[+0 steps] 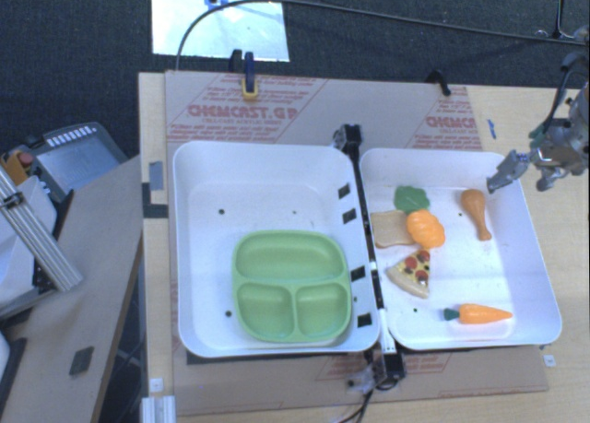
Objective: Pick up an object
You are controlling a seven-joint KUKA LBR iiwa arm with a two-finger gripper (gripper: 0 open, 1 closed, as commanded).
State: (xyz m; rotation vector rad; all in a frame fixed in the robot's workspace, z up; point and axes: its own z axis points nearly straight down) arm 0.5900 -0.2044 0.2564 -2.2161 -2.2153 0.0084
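Overhead, hovered at three o'clock above the right bin's (544, 315) far corner, gripper (521, 177) spread open and grasping nothing.
Lay inside that bin, all apart from the fingers: drumstick (476, 211) nearest, at nine o'clock of the gripper; green leaf (411, 198), bread slice (390, 228) and orange fruit (426, 229) clustered further toward nine; pizza slice (412, 272) below them; carrot (479, 314) at six o'clock by the near wall; sat in the left bin (198, 228), toward its near side, green divided plate (292, 285).
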